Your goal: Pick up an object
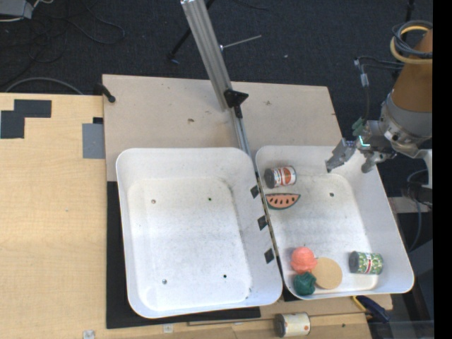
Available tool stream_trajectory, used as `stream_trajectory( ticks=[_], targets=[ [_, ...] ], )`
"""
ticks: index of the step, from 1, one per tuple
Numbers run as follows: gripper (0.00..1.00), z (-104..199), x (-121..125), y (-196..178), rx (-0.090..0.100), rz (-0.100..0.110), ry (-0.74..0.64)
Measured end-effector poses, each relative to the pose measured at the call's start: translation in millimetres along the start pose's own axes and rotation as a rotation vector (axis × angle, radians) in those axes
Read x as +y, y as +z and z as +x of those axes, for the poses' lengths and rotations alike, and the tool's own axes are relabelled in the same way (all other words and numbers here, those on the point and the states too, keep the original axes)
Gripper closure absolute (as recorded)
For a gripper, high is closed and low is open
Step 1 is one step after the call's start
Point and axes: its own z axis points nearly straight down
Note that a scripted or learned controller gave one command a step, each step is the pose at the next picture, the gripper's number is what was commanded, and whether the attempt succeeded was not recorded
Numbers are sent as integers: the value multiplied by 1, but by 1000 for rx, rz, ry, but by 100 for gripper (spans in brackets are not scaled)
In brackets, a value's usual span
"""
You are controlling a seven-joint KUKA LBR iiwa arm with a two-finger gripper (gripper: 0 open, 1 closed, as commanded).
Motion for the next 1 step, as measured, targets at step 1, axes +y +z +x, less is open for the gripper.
stream_trajectory(
  ticks=[1],
  targets=[
    [0, 0, 1, -3, -1, -4, -2]
  ],
)
